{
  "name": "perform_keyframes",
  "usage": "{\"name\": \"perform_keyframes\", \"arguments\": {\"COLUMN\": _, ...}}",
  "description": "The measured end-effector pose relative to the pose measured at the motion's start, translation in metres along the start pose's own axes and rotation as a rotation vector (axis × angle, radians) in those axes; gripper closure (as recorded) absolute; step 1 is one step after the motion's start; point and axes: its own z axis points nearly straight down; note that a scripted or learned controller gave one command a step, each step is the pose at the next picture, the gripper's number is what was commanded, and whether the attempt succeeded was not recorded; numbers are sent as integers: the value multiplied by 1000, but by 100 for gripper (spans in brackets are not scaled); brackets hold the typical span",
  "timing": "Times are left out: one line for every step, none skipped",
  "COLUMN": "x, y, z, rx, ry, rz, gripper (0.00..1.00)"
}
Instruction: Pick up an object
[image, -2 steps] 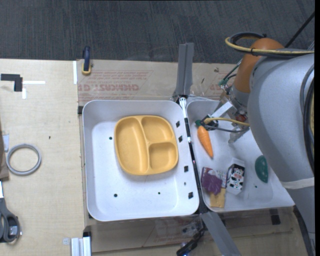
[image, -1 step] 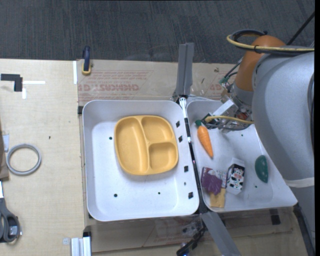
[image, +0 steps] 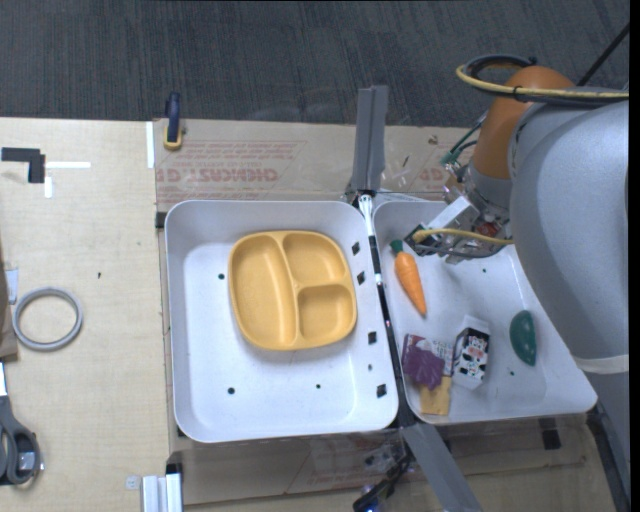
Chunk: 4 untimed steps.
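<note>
I note a roll of tape (image: 46, 318) lying flat on the bench left of the bins, scissors (image: 17, 452) at the lower left edge, a blue-handled clamp (image: 173, 122) on the cardboard above.

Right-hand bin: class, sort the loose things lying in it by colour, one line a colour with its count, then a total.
Orange: 1, the toy carrot
Dark green: 1, the oval green object
Purple: 1, the purple object
Yellow: 1, the flat yellow piece
Black and white: 1, the small printed packet
Total: 5
</note>
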Motion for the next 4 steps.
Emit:
{"name": "perform_keyframes", "arguments": {"x": -10, "y": 3, "z": 17, "rx": 2, "ry": 11, "rz": 333, "gripper": 100}}
{"name": "perform_keyframes", "arguments": {"x": -12, "y": 4, "z": 9, "rx": 4, "ry": 9, "rz": 336, "gripper": 100}}
{"name": "perform_keyframes", "arguments": {"x": -13, "y": 5, "z": 0, "rx": 7, "ry": 7, "rz": 338, "gripper": 100}}
{"name": "perform_keyframes", "arguments": {"x": -15, "y": 6, "z": -9, "rx": 9, "ry": 5, "rz": 341, "gripper": 100}}
